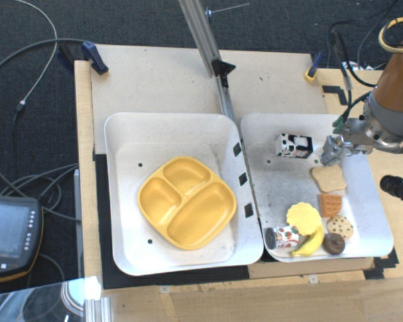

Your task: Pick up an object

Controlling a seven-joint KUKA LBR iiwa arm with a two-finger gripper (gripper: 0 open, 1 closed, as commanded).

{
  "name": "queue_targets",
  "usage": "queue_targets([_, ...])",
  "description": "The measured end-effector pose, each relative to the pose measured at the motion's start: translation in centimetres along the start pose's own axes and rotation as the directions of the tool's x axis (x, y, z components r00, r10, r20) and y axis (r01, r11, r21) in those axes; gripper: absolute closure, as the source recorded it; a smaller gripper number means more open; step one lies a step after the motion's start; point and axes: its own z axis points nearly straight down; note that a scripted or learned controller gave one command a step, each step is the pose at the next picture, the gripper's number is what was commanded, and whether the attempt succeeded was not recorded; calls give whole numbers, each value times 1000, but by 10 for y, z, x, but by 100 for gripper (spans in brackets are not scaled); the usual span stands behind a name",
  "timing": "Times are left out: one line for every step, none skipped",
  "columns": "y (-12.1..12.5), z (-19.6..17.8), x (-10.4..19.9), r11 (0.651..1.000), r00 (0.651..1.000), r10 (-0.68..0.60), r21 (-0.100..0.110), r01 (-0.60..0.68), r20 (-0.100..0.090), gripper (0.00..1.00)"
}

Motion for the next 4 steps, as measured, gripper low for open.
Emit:
queue_targets([51, 13, -29, 1000, 1000, 0, 5, 0, 0, 100])
queue_targets([38, 51, -11, 1000, 1000, 0, 14, 0, -4, 100])
queue_targets([93, 89, -32, 1000, 1000, -1, 6, 1, -1, 100])
queue_targets([67, 101, -11, 1000, 1000, 1, 14, -1, -4, 100])
